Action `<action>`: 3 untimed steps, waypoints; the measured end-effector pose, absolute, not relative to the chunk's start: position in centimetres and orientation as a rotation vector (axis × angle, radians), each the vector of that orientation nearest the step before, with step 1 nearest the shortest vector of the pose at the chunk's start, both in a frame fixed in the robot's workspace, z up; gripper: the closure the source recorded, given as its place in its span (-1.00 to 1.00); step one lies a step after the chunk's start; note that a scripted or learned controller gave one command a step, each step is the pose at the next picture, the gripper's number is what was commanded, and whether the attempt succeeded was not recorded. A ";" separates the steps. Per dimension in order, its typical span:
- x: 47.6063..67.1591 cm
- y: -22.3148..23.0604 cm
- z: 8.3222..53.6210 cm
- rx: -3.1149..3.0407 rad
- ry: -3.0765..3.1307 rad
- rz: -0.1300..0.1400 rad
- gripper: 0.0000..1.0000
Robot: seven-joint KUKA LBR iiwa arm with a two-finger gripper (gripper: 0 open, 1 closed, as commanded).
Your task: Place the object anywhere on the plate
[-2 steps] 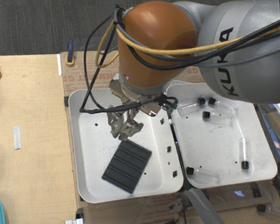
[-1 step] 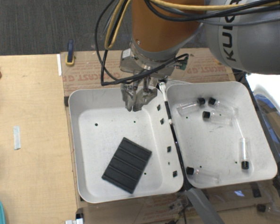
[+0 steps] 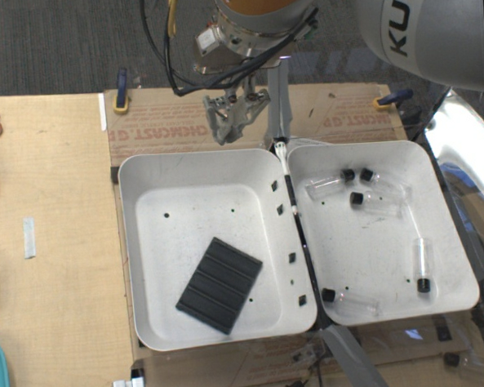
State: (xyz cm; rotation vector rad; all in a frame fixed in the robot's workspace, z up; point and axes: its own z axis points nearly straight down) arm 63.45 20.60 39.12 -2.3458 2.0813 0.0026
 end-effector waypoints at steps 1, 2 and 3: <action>58.6 20.5 30.4 -2.592 1.772 0.006 1.00; 59.2 22.9 36.8 -2.959 1.044 0.006 1.00; 65.5 22.6 35.7 -3.049 0.739 0.007 1.00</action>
